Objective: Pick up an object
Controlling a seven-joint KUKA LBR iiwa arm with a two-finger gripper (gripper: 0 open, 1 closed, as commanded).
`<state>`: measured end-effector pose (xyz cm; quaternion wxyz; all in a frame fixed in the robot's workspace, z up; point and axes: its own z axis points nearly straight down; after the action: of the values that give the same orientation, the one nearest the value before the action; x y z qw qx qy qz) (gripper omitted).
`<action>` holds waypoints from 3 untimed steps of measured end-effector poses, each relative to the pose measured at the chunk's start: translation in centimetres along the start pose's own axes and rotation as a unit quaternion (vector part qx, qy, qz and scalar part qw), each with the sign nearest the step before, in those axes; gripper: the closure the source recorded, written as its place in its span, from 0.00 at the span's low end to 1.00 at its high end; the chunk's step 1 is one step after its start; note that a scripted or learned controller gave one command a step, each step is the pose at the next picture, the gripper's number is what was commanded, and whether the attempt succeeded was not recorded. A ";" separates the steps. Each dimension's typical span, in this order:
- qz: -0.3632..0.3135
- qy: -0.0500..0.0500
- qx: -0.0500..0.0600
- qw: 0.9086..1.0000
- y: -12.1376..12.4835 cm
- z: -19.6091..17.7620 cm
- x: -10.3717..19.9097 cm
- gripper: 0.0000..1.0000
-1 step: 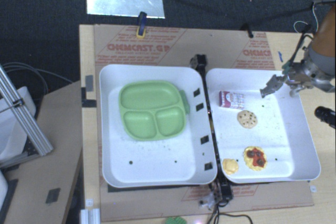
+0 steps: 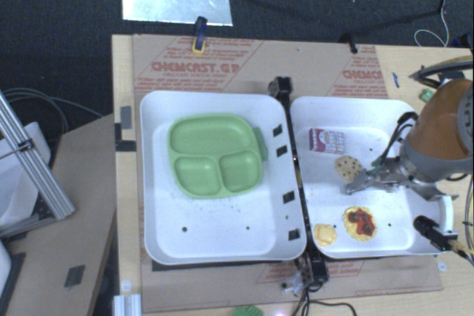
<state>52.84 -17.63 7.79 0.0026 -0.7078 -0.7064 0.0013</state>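
**Gripper low over the cracker in the right bin**

The gripper [image 2: 354, 186] sits inside the right bin [image 2: 385, 244], its tip just beside the cracker [image 2: 345, 167], a small tan disc with a speckled, dry-looking face. Whether the tip touches the cracker cannot be told, and whether the gripper is spread or pressed together cannot be told either; nothing is seen pinched in it.

Other candidates lie around the cracker: a small carton [image 2: 326, 140] with a purple and white label stands just behind it, a flat pizza slice [image 2: 359, 223] with red topping lies in front of it, and a lumpy yellow piece [image 2: 324, 234] sits beside the slice, toward the bin's front left corner.

To do the pick well, I would judge the cracker a hard target: thin, flat and rigid, it gives little edge to grip against the smooth white plastic floor. The gripper should come straight down, straddle the disc, and close gently so it does not skid away. The boxy carton looks easier to pinch.

Well apart from the cracker, the left bin [image 2: 163, 233] holds a glossy green divided plate [image 2: 189, 140] with three compartments.
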 end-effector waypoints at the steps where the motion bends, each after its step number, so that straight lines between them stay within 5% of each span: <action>1: -0.005 -0.001 -0.004 1.000 2.3 -0.7 4.7 0.00; 2: -0.001 -0.002 -0.004 1.000 2.5 -0.7 1.0 0.00; 3: -0.006 -0.001 -0.007 1.000 9.2 -0.8 5.3 0.00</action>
<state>62.09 -12.35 8.58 -0.0032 -0.7035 -0.7106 -0.0030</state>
